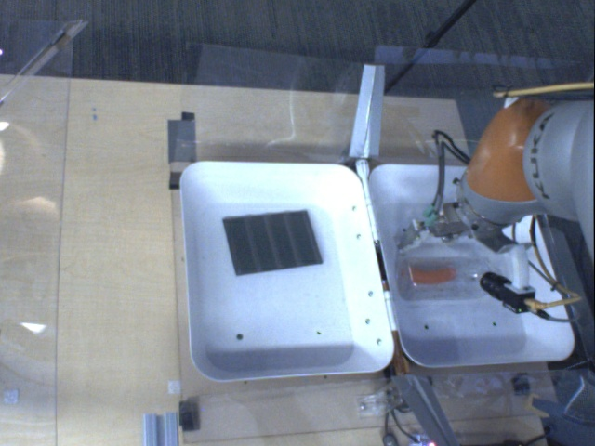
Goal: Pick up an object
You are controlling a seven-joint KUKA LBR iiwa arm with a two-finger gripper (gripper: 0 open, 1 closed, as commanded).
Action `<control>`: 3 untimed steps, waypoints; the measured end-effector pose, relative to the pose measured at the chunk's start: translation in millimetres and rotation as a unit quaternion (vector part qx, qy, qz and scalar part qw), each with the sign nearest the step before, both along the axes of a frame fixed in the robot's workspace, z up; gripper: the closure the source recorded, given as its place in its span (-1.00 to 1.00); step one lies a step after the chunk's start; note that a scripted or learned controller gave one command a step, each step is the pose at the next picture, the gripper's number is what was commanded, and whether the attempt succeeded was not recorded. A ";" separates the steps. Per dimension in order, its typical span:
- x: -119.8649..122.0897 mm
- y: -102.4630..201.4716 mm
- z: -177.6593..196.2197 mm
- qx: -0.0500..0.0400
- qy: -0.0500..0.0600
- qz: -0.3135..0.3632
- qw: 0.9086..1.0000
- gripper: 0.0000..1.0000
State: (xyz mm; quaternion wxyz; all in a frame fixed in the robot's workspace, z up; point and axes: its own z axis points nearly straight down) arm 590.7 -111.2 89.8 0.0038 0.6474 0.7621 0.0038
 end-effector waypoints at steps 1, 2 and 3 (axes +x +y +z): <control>-52.8 -25.8 0.7 -0.001 -0.001 0.018 1.000 -1.00; -69.3 20.1 1.5 -0.003 -0.004 0.097 0.995 -1.00; -66.2 21.5 13.7 -0.003 -0.008 0.097 0.995 1.00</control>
